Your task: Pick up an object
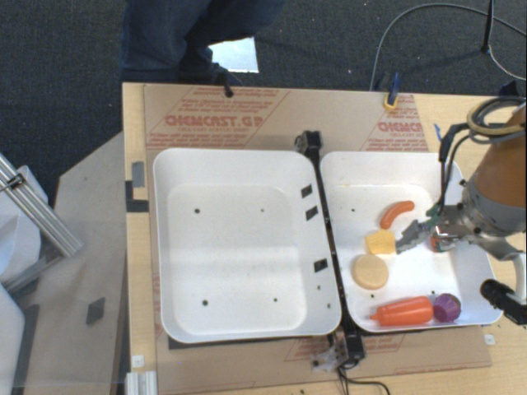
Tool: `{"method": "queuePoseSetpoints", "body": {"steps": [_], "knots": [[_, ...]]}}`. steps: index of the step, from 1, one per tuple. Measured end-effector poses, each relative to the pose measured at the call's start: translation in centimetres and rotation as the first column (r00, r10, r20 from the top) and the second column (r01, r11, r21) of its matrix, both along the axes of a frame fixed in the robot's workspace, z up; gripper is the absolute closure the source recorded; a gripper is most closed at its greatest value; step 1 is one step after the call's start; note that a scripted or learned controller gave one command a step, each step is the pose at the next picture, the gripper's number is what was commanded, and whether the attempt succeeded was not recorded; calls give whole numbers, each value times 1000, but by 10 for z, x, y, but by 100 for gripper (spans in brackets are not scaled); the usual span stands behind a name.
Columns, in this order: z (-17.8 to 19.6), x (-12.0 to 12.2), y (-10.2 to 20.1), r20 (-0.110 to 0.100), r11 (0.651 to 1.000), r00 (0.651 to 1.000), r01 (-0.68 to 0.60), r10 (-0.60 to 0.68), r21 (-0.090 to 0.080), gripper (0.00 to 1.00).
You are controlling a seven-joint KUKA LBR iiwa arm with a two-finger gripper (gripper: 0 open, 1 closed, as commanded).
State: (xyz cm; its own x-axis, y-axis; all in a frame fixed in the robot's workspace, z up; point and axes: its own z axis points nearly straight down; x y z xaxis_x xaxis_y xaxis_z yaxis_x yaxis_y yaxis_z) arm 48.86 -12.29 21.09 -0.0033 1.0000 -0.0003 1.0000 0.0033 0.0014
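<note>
The small yellow block (380, 243), likeliest target, lies in the right shallow white bin (358, 171), crowded between a curved orange sausage-shaped toy (397, 213) and a round tan disc (370, 271). The gripper (409, 235) hangs just beside it, seemingly lining up; how its jaws stand I cannot tell.

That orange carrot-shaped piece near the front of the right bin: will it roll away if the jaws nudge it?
Probably. The orange carrot-shaped piece looks rounded and glossy, so it may roll or slip under a sideways push. It lies along the bin's front wall, beside the purple ball, which could check it.
</note>
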Motion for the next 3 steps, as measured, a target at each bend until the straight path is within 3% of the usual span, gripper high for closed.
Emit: {"method": "queuePoseSetpoints", "body": {"steps": [1, 2, 3], "knots": [[-118, 16, 32, -6, 1000, 1000, -4, 4, 3, 0], [-118, 30, -25, 2, 1000, 1000, 5, -5, -2, 0], [-127, 20, -4, -2, 1000, 1000, 0, 0, 1, 0]]}}
